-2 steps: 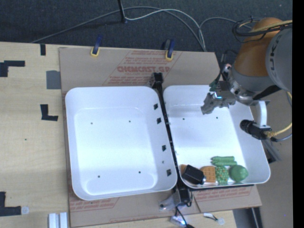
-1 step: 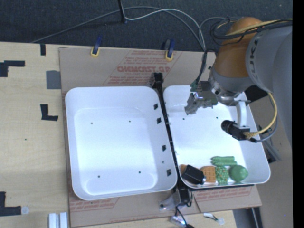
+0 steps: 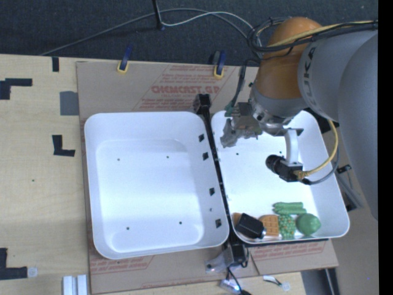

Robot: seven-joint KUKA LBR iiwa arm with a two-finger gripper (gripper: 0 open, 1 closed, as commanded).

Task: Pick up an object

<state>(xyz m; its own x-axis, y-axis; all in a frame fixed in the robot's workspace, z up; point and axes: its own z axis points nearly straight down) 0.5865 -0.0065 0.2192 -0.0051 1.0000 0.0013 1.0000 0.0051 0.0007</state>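
The gripper (image 3: pixel 232 134), its claw state impossible to tell, hangs over the right bin (image 3: pixel 328 158) beside the divider, open floor separating it from the objects (image 3: pixel 279 221) along the near wall.

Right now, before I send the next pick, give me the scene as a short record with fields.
arm: reaches in from the right, over the right bin
gripper: above the right bin's far left corner, nothing seen in it
objects: black item, orange item, green items, clustered along the right bin's near edge
left bin: white
gap: objects lie apart from the gripper
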